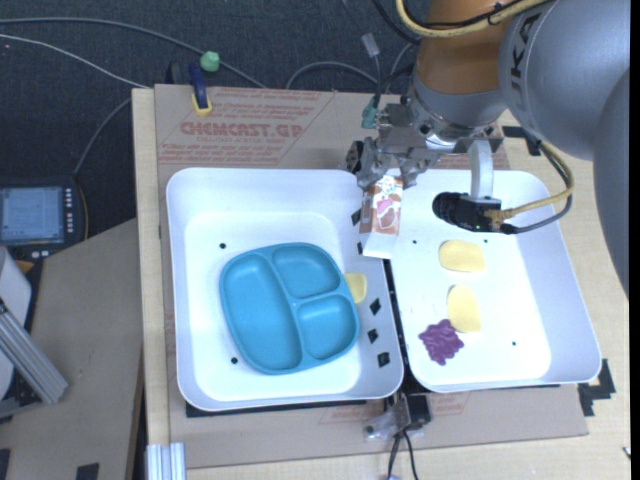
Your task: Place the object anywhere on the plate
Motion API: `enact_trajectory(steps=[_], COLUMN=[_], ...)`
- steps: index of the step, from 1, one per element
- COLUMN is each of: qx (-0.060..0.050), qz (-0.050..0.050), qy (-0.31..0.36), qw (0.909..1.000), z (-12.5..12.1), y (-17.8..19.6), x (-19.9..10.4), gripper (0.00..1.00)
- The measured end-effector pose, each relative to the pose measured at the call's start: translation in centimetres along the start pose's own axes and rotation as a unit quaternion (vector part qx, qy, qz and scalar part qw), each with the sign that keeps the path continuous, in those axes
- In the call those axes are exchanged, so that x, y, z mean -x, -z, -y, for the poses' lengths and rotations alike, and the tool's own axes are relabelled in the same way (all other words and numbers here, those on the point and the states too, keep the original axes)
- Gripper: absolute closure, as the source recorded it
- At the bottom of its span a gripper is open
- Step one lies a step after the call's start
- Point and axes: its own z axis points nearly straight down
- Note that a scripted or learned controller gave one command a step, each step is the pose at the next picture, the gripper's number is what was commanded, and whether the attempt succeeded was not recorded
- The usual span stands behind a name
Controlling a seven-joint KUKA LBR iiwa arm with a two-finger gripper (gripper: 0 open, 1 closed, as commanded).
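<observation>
A cardboard-covered bench (250,118) is seen carrying two shallow white bins. The left bin (190,268) contains a blue three-compartment plastic plate (288,306), with a small yellow piece (356,287) just beside the plate's right edge. Toward the right bin's (560,298) near edge lie two pale yellow pieces (461,257) and a purple grape-like cluster (441,340). A small printed packet (383,211) is pinched between the closed fingers of the gripper (385,182), hanging over the bins' shared edge, near the far side.

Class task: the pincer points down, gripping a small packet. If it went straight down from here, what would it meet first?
Probably the adjoining rims of the two white bins. The pincer holds the packet above that seam, short of the blue plate. Height is hard to judge from this slanted view.
</observation>
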Motion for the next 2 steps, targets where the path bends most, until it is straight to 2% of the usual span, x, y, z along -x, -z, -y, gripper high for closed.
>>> enact_trajectory(steps=[1,2], qx=[-0.002,0.000], qz=[0.000,0.000], qy=[0.000,-0.002], qw=[1.0000,1.0000], z=[0.26,0.21], y=[-2.49,-2.34], x=[-4.88,-4.62], gripper=[1.00,0.00])
